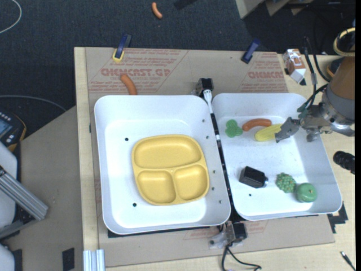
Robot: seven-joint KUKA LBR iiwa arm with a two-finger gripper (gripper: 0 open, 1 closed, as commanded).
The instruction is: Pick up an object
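Note:
The right bin [316, 162] holds several small objects. A round green piece [233, 129], a red-orange sausage [256, 123] and a yellow fruit-shaped piece [267, 132] lie along its far side. A black block [252, 177], a green broccoli [285, 182] and a green apple [306, 192] lie along its near side. My gripper [297, 133] hovers over the far right part of this bin, just right of the yellow piece. It is open, with nothing between its fingers; one fingertip [284, 132] is close to the yellow piece's end.
The left bin [113, 151] carries a yellow divided plate [169, 168]. A second sausage [129, 84] lies on the board behind the left bin. Blue clamps [120, 48] [250, 52] hold the board's far edge. Cables hang at the far right.

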